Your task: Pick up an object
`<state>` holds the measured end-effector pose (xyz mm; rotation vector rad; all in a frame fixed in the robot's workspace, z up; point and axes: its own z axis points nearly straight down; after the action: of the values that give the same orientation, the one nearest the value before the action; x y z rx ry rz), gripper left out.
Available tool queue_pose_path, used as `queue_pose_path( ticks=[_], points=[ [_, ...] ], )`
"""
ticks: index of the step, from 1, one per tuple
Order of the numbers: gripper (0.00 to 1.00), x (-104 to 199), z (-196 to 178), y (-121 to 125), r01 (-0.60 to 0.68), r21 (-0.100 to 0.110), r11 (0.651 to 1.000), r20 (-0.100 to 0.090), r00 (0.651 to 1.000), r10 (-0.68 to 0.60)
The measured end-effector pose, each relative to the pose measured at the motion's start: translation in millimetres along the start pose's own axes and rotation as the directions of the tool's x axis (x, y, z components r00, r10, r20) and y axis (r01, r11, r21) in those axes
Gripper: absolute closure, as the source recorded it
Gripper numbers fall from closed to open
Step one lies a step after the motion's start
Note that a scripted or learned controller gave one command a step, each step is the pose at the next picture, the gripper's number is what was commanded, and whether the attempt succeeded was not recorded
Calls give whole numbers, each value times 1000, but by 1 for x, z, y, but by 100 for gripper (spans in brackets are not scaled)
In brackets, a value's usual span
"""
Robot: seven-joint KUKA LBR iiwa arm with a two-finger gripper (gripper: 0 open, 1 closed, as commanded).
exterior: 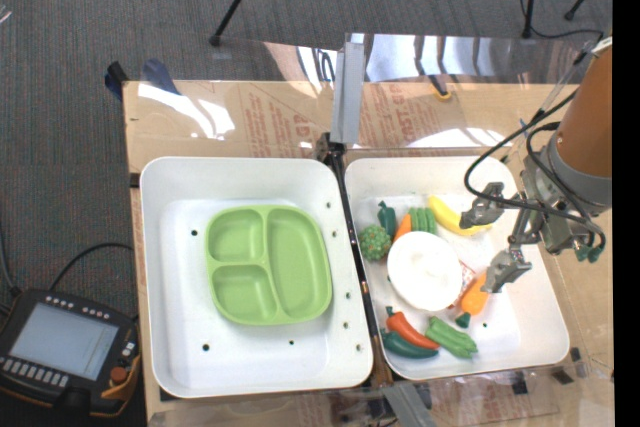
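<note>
The right bin holds several toy foods: a yellow banana, a white round plate, an orange carrot, a broccoli, a red pepper and green vegetables. My gripper hangs over the right side of this bin, just right of the white plate. It is open, with one fingertip by the banana's right end and the other above the carrot. Nothing sits between the fingers.
The left bin holds a green divided plate. A grey post stands behind the wall between the bins. Black cables loop from the arm over the right bin's back. A teach pendant lies at the lower left.
</note>
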<state>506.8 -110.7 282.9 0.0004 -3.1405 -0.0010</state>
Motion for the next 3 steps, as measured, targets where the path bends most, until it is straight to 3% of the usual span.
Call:
queue_pose_path(
  ticks=[1,2,3],
  points=[
    [0,7,123,-42,34,-5,999,-13,999,-34],
    [0,-80,173,-22,109,11,994,26,994,-110],
    [0,-30,177,-49,-8,6,1000,45,999,8]
  ],
)
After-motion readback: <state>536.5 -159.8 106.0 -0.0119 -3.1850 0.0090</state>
